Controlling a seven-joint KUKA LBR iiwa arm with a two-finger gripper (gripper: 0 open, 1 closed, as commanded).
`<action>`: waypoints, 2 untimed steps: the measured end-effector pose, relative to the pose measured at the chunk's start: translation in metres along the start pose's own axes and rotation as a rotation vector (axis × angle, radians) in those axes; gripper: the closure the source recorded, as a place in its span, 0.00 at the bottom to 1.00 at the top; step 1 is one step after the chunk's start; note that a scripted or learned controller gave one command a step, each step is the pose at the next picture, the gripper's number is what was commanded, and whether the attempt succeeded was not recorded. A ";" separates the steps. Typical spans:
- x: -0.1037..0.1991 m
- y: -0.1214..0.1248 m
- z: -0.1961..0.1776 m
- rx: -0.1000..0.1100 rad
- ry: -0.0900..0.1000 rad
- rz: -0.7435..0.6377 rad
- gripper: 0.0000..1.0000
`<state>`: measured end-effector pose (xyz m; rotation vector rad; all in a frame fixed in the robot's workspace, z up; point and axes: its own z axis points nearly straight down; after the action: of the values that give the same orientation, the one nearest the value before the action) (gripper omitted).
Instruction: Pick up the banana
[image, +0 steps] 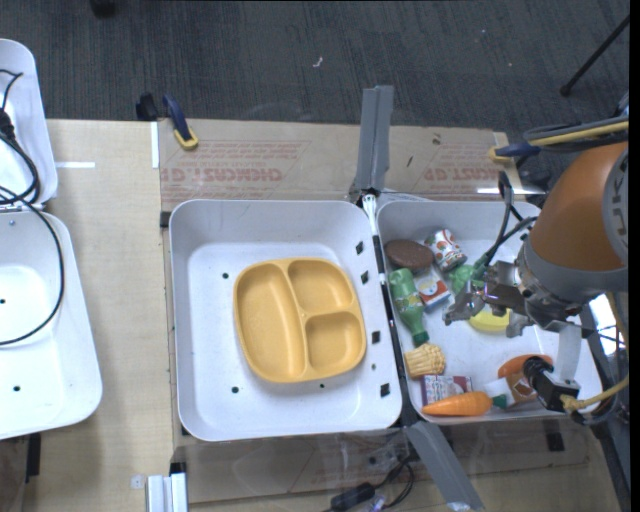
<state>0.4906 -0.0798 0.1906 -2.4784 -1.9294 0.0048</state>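
The banana (491, 322) is a short yellow piece lying in the right bin (455, 340), toward its right side. Only its lower part shows, because the gripper (478, 303) sits right over its upper left end. The grey arm with its orange band (585, 205) comes in from the right above the bin. The banana rests on the bin floor and looks level.
The right bin also holds a brown oval item (409, 253), a small can (444, 248), a green bottle (407, 303), a yellow ridged piece (425, 359), a red box (447, 386), a carrot (459, 404) and an orange item (524, 368). A yellow divided plate (300, 320) lies in the left bin (200, 300).
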 end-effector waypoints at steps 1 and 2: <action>0.000 0.000 0.000 0.000 0.000 0.000 0.00; -0.081 0.042 -0.002 0.001 0.000 -0.011 0.00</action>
<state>0.5119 -0.1688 0.1923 -2.4671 -1.9423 0.0068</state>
